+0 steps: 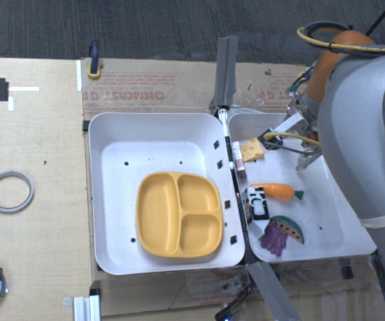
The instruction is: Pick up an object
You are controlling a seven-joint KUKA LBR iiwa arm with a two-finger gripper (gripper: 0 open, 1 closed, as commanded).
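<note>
In the right-hand bin [327, 202], purple grapes [273, 239] and a watermelon slice [288, 227] lie nearest, then a black-and-white block [257, 202], a carrot [273, 191] and a cheese wedge [251, 150]. The gripper [306, 156] hangs beside the cheese wedge; open or closed, I cannot tell.

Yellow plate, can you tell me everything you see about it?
The plate is orange-yellow and looks like smooth plastic. It is a rounded square with a raised rim and three sections: one long one on the picture's left and two smaller ones on the right. It lies flat, right side up, with nothing in it. It sits on the floor of the left bin, toward the near right part, and touches nothing else.
</note>
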